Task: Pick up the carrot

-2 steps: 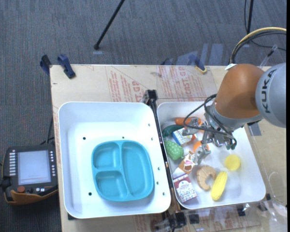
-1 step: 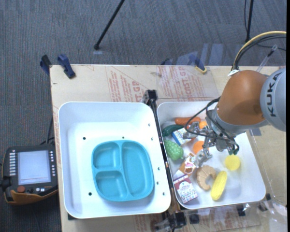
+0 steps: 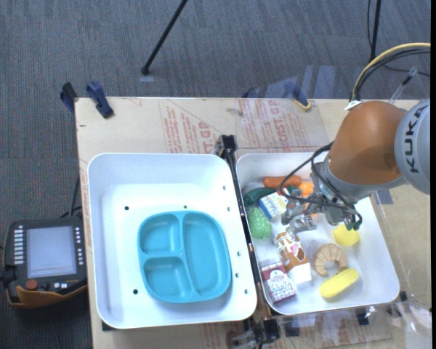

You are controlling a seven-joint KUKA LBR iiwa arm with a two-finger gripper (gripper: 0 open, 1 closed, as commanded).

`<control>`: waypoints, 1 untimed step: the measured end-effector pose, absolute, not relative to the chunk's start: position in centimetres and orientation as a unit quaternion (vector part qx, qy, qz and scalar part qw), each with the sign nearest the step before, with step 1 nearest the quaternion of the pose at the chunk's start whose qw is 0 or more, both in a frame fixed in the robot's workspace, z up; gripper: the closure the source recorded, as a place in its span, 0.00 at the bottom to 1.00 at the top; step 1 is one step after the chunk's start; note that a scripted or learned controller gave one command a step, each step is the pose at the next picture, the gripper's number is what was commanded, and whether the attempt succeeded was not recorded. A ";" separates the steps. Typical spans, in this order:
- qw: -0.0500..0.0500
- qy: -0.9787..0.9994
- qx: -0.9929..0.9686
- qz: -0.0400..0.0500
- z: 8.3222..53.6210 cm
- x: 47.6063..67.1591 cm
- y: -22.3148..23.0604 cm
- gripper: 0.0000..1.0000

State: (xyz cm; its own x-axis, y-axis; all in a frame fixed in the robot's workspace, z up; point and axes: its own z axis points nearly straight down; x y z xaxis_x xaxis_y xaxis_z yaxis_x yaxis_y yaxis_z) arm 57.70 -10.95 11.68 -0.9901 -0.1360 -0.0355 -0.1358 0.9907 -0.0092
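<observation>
The orange carrot (image 3: pixel 282 182) lies near the back left of the right bin (image 3: pixel 389 267), its green top (image 3: pixel 253 194) pointing left. My gripper (image 3: pixel 303 221) hangs over the middle of that bin, just in front and to the right of the carrot. The carrot's right end runs under the arm's wrist. Nothing shows between the fingers.
The right bin also holds a green leafy vegetable (image 3: pixel 260 223), small boxes (image 3: pixel 279 282), a croissant (image 3: pixel 330 258), a yellow corn piece (image 3: pixel 339 283) and a lemon (image 3: pixel 346 235). A blue divided plate (image 3: pixel 183 257) lies in the left bin (image 3: pixel 109 195). A teach pendant (image 3: pixel 46 257) sits off the bench at left.
</observation>
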 end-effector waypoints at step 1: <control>0.004 0.991 -0.134 0.001 19.0 54.8 -6.2 1.00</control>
